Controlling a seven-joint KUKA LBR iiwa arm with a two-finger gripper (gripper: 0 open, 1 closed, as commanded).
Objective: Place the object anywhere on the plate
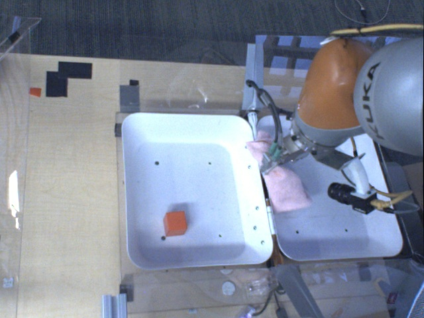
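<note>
Gripper (277, 154) shut on pink obj (286, 189), right bin (344, 240).

Bright even overhead light, soft shadows, slightly blurry, glare on bench

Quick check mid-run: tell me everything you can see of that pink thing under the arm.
The pink object looks soft, like cloth or plush, pale pink and lumpy. It lies in the right bin against its left wall, its upper end reaching up to the divider between the bins. The gripper sits right over that upper end; whether it grips it cannot be told.
</note>
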